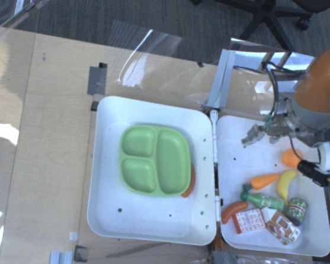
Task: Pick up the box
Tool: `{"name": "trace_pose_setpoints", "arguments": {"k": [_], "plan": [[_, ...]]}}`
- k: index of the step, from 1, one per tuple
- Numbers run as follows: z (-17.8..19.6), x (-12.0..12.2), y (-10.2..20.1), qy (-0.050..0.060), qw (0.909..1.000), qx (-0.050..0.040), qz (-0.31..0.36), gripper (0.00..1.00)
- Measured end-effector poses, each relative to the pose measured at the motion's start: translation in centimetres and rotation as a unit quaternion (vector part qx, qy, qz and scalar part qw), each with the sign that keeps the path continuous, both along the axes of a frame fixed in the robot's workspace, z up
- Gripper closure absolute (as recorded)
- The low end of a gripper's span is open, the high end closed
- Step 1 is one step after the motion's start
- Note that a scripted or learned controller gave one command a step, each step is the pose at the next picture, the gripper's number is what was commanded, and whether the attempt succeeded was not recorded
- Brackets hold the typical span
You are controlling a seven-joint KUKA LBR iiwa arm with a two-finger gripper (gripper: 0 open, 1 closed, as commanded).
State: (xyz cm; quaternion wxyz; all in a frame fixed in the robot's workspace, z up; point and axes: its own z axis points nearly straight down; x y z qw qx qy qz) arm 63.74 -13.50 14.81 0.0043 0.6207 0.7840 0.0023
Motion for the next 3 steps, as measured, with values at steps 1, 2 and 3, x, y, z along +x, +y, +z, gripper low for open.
{"name": "trace_pose_setpoints", "arguments": {"k": [1,2,3], "plan": [[-5.8,-10.9,2.5,-0.003,0.9911,-0.0016,0.133,0.0],[-4.5,-10.4,2.5,-0.009,0.991,-0.0034,0.133,1.0],[9.3,-8.1,9.6,0.0,0.9993,0.0005,0.039,1.0]]}}
